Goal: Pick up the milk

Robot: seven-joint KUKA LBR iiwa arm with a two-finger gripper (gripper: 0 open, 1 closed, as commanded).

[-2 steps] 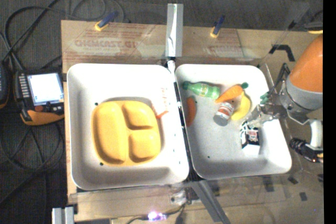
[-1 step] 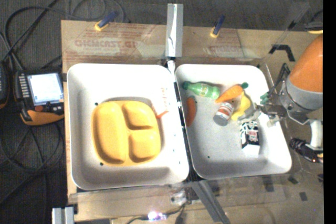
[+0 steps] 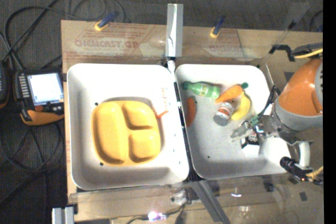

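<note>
So far no pick: the milk (image 3: 224, 112), a small white container with a red band, lies tilted in the right bin (image 3: 220, 162), touching the banana (image 3: 242, 107) and just below the carrot (image 3: 231, 93). The claw (image 3: 247, 131) hovers just beside it, lower right; its grip state I cannot tell. Approach, grasp and lift remain.

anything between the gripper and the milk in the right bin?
Nothing visible lies directly between them: bare right bin floor separates the gripper from the milk, the small white container with a red label. The banana lies close on its right and the carrot just above, crowding that side.
</note>
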